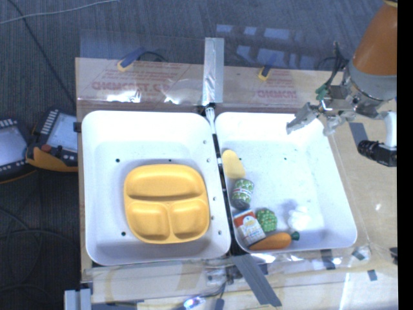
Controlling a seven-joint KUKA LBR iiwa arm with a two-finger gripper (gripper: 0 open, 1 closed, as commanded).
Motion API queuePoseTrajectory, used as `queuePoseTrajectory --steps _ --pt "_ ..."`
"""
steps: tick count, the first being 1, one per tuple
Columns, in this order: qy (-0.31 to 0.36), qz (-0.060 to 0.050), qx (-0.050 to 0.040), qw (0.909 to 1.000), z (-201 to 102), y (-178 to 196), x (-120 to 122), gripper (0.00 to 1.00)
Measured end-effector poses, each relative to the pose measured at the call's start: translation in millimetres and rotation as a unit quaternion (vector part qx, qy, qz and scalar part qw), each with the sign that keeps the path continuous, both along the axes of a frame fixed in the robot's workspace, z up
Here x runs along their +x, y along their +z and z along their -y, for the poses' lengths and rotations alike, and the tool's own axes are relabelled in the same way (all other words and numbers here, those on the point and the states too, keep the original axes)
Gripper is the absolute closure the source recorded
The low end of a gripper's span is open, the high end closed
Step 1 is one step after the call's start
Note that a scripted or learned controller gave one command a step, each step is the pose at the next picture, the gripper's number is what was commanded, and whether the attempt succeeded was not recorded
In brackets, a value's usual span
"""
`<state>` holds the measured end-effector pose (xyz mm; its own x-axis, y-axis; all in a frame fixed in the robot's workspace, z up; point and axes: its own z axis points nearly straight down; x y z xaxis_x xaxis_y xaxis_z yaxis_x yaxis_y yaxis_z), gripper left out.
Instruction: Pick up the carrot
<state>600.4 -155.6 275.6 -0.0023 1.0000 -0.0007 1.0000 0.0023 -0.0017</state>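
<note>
**Carrot at near wall of right bin, claw wide above far edge**

Red mirrored lettering on the clear sheet (193, 86) behind both bins, too faint to read. Printed red and white label on a small packet (248, 227), wording too small to make out. Green patterned wrapper on a small can (242, 192), nothing legible.

Carrot (272, 241) lying flat in the right bin (322, 179), against the near wall, close to the near left corner. Long axis running roughly left to right, slightly tilted; narrow orange tip toward the left, green stub end toward the right. Touching or just beside the packet on its left, with a green broccoli-like piece (267, 219) just behind it and a white object (298, 218) near the stub end. A pale yellow item (233, 165) farther back along the left wall, the can between it and the packet.

All of these crowded along the left wall and near corner of the right bin; far and right parts of the floor bare white, open for approach. Little room between the carrot and the near wall.

Claw (311, 120) above the far edge of the right bin, fingers spread wide, nothing between them, well apart from the carrot.

Left bin (97, 173) with a yellow divided tray (168, 202) at its middle, bare floor all around it.
</note>
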Motion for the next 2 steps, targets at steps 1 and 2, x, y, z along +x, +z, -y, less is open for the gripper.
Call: queuePoseTrajectory --steps 1,2 --pt "0.130 0.000 -0.0011 0.9915 32.7 -52.0 53.4 0.00" --pt "0.173 0.001 -0.0013 0.9850 31.9 -179.1 67.6 0.00"
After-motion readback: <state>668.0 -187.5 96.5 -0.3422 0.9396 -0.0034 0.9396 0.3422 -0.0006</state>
